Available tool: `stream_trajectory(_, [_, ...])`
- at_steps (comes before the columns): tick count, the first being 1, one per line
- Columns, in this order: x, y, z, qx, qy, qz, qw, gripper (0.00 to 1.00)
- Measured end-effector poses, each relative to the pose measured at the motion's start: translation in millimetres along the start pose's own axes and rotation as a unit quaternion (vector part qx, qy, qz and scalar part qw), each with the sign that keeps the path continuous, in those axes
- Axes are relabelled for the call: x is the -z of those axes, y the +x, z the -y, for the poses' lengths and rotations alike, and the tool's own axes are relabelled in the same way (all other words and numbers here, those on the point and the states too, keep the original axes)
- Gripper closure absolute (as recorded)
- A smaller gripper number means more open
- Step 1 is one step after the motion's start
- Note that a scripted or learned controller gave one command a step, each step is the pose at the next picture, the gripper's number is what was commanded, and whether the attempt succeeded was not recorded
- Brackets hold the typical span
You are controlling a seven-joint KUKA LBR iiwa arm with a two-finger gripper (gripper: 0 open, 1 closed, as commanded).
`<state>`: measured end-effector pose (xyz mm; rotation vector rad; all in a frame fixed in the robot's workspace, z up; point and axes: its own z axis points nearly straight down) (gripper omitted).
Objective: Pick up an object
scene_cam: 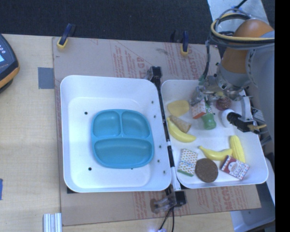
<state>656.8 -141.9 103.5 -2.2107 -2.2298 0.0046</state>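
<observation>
The left bin point(67, 129) carries a blue plate point(122, 139) at its middle. In the right bin point(261, 175), a banana point(180, 132) lies by the left wall under a pale wedge point(178, 107); along the front edge sit a small packet point(187, 162), a brown disc point(206, 170), a second banana point(215, 153), a corn cob point(237, 149) and a red box point(235, 167). I, the gripper point(206, 100), am down at the back edge among a carton point(198, 110) and a green bottle point(209, 120). Whether I am spread or closed, or have hold of anything, I cannot tell. I judge the pick not yet done: nothing is visibly lifted, so grasping and raising remain.
</observation>
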Motion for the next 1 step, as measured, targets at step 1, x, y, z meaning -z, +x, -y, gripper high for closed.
stream_trajectory(1, [93.7, 69.0, 67.5, 0.0, -0.001, -0.002, 1.0, 1.0])
